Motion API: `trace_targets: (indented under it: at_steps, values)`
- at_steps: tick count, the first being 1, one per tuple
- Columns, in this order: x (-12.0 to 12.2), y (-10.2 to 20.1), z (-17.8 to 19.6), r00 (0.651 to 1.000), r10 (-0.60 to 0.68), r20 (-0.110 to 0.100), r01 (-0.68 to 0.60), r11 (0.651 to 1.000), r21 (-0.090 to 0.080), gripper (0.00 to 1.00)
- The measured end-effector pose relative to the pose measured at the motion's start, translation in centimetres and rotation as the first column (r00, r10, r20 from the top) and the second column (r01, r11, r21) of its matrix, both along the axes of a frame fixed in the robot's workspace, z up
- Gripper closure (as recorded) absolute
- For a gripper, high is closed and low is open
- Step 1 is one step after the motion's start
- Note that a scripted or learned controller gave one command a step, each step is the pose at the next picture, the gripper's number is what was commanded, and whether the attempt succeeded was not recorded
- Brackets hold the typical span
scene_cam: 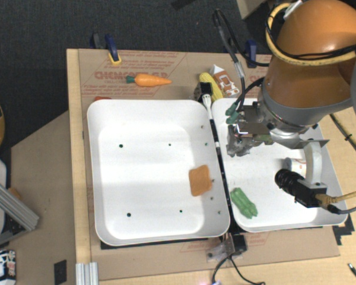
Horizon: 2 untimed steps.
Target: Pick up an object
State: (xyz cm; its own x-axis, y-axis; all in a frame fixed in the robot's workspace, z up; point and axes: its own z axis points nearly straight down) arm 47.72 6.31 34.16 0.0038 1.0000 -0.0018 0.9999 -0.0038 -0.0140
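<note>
Green pickle (244, 202) near right bin's (273, 218) front edge: probably light, slippery; best pinched mid-body. Fingers' (237, 140) state: cannot tell.

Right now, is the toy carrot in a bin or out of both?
Out. The carrot lies on the cardboard bench top behind the left bin, beyond its far rim, touching neither bin.

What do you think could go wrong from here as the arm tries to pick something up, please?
1. The tool sits low in the right bin, close to the wall shared with the left bin; it might scrape that wall.
2. The green object lies near the right bin's front corner, so a grasp there may be cramped.
3. The brown piece looks flat, so fingers could slide over it.
</note>
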Motion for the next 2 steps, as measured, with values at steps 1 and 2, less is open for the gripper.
trace_targets:
  at_steps: [1,2]
  values:
    - [0.3,2.3,10.6,1.0,0.007,0.027,-0.007,1.0,0.005,1.0]
    - [2.7,11.2,3.7,1.0,0.011,0.009,-0.011,1.0,0.002,1.0]
